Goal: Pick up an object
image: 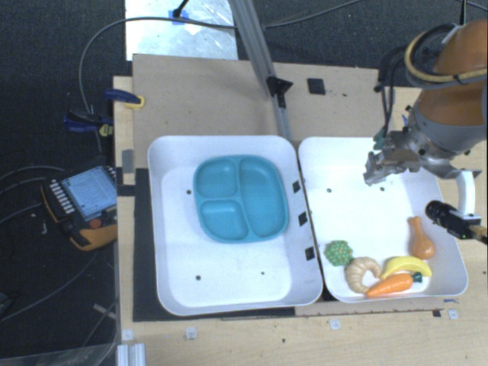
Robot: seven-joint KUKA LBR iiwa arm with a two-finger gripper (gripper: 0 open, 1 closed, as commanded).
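Far left, off the tabletop point(206, 97): handheld device w/ blue screen point(84, 193) on dark carpet, cables looping round it. Blue-handled clamps point(103, 113) sit at the tabletop's left edge.

Left bin point(229, 280): holds a blue divided plate point(241, 198), three compartments, lying flat in the bin's upper half. Rest of bin floor bare white.

Grey pole point(255, 36) slants down from top centre, ending near the gap btwn the two bins. Small black square point(316, 87) on the tabletop just right of it.

Right bin point(343, 204): all objs crowd the bottom-right corner. L to R: green broccoli-like piece point(338, 252), near bin's left wall; tan croissant point(361, 271) just right & below it; orange carrot point(390, 284) lying along the front wall, touching or nearly touching the croissant; yellow banana point(406, 265) just above the carrot; brown drumstick-shaped piece point(420, 239) above the banana, roughly upright in view.

End effector point(380, 166) hangs over the upper right part of the right bin, well apart from the obj cluster. Nothing seen in its grip. Spread or closed: cannot tell, too blurred/dark from this angle. Arm point(450, 75) comes in from the right, orange band above grey wrist. Black fitting point(450, 218) sticks in over the bin's right rim, near the drumstick.
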